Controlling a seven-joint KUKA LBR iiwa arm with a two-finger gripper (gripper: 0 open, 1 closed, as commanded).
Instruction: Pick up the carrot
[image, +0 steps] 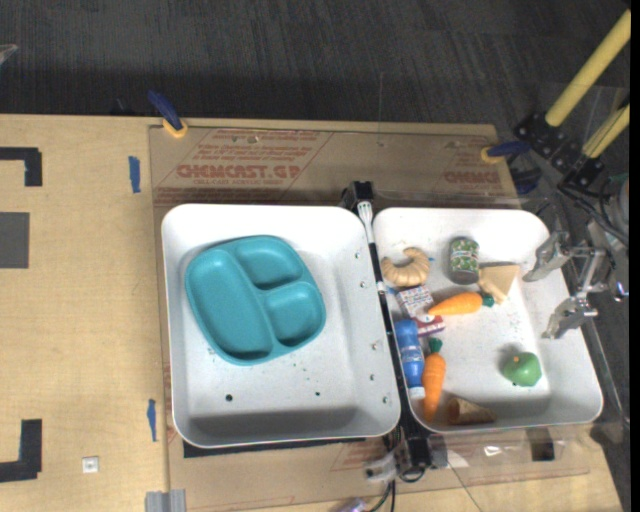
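Two orange carrots lie in the right bin (570, 395). One carrot (457, 305) lies crosswise near the middle, its green end pointing right toward a cheese wedge (498, 279). A second carrot (433, 378) lies along the bin's left wall, below a blue bottle (408, 345). My gripper (558, 289) hangs over the bin's right side, well to the right of both carrots. It is open, its two metal fingers spread apart with nothing between them.
The right bin also holds a croissant (404, 266), a green can (462, 256), a green apple-like fruit (521, 369) and a brown cone (466, 409). A teal divided plate (255, 297) lies in the left bin (300, 400). Yellow poles and clamps stand at the back right.
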